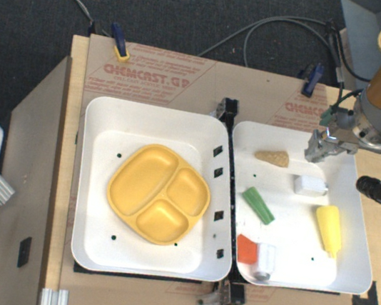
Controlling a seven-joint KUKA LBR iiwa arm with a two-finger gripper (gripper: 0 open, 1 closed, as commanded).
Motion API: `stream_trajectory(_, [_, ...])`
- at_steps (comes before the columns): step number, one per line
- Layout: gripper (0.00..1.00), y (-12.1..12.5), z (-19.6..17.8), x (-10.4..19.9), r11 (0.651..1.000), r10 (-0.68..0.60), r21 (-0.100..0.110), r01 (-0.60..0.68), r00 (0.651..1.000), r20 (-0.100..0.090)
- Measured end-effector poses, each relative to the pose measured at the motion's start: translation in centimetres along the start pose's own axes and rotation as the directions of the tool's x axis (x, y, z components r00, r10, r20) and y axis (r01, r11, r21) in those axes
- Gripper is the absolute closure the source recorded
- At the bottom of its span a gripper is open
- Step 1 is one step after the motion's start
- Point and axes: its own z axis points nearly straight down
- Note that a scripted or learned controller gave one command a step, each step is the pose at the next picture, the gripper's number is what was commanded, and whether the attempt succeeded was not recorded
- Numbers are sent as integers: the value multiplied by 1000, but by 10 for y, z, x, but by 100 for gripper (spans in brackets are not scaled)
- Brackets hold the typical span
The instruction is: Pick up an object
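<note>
While two white bins sit on a cardboard-topped bench over dark carpet, the tool hangs, grip unclear.

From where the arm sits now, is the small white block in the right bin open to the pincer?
Probably yes. The pincer hangs above the right bin's far end, and the white block lies just beneath, apart from the tan piece and yellow object, nothing covering it.
</note>
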Motion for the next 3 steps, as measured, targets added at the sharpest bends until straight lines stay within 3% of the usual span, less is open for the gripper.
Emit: stream_trajectory(3, [100,-47,-23,153,1000,-6,7,6,1000,-4])
